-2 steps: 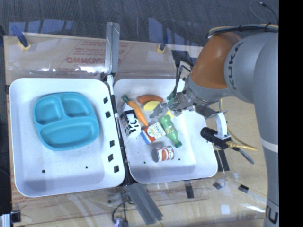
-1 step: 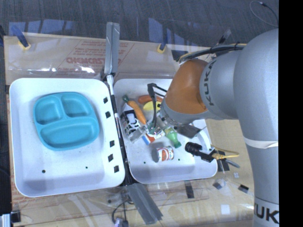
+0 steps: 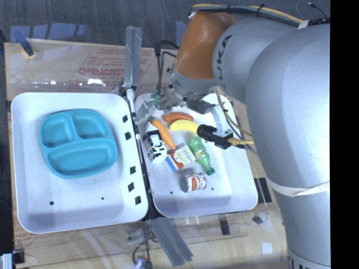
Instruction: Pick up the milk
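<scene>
At the near edge of the right-hand bin (image 3: 241, 198), a small red-and-white can (image 3: 194, 182) lies on its side on the white floor. Just beyond it a green bottle (image 3: 201, 155) lies tilted, its cap pointing toward the can, with a small white, orange and blue carton (image 3: 180, 156) just beside it on the left. The milk (image 3: 156, 145), a white carton with black cow patches, lies near the bin's left wall, next to the divider between the two bins. An orange carrot (image 3: 163, 132) lies along the milk's far side, and a yellow banana (image 3: 184, 126) and a reddish sausage-shaped piece (image 3: 178, 117) lie farther back. In the left-hand bin (image 3: 22, 167) rests a blue three-compartment plate (image 3: 78, 142). At the far end of the right bin, the grey KUKA arm (image 3: 280, 94), with its orange band, reaches in, and the gripper (image 3: 156, 102) hangs near the back left corner, apart from the milk; whether its fingers stand apart or together cannot be told.
</scene>
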Robot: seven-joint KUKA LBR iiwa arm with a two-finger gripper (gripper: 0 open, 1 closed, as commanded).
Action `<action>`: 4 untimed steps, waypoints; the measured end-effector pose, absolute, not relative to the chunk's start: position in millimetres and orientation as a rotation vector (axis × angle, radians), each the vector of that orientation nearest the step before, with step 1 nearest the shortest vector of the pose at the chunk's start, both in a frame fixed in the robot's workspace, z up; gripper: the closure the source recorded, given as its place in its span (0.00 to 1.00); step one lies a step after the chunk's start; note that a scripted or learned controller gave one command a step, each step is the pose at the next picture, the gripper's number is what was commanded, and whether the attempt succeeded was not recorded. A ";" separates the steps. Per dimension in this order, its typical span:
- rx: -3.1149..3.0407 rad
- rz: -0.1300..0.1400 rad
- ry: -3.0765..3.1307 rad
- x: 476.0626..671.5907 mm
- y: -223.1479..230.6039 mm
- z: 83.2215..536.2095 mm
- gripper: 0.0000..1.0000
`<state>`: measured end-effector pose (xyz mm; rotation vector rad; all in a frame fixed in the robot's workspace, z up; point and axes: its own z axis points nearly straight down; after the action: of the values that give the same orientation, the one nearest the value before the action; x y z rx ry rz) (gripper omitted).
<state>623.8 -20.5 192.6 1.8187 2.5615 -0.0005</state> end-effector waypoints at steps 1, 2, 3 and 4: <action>1.778 -0.003 2.593 581.2 -17.9 191.3 0.00; 1.666 -0.002 2.666 516.9 -98.9 106.3 0.00; 1.723 -0.001 2.628 578.3 -45.8 192.0 0.00; 1.711 -0.001 2.637 501.1 -7.2 251.9 0.00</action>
<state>501.1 -7.2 251.9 1.7110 2.6373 -0.0013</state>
